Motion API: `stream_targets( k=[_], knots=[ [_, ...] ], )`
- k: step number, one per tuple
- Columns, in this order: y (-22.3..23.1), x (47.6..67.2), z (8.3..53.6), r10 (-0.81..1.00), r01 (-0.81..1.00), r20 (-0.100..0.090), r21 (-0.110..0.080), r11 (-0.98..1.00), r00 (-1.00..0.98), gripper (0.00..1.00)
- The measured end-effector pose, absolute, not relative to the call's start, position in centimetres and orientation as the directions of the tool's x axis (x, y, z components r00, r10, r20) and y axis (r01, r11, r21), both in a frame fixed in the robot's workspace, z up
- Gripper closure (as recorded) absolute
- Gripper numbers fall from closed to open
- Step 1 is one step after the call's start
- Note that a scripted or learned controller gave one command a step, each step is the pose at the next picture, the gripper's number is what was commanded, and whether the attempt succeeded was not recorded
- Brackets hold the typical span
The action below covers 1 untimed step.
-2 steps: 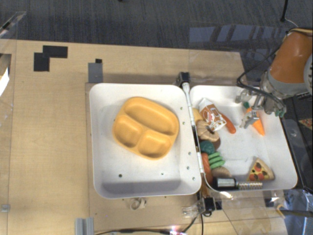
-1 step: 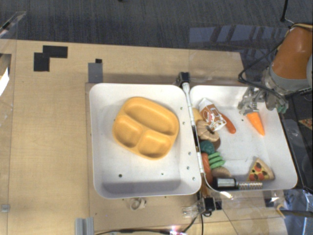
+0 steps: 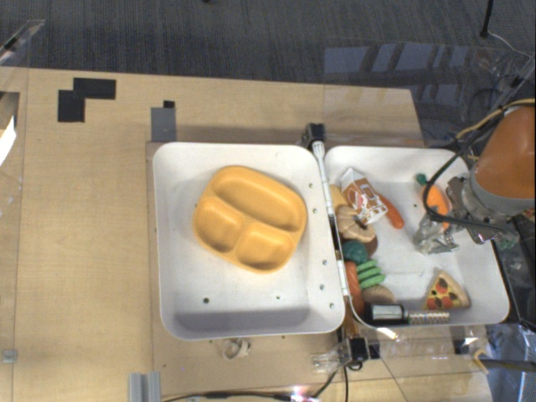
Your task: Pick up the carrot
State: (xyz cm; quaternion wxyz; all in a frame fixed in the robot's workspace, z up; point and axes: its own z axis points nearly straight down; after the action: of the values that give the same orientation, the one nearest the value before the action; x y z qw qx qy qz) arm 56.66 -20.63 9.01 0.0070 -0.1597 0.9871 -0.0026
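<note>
The carrot (image 3: 435,198) is seen in the right bin (image 3: 494,304), near its far right side, partly covered by the arm (image 3: 508,167). The end effector (image 3: 435,237) is lowered just in front of it; whether it is released or clenched cannot be told.
</note>
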Motion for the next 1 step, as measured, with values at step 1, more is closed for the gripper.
stream_targets(
  k=[1],
  knots=[
    [-20.62,51.39,9.11,-0.752,-0.752,-0.011,-0.018,0.659,-0.659,1.00]
  ],
)
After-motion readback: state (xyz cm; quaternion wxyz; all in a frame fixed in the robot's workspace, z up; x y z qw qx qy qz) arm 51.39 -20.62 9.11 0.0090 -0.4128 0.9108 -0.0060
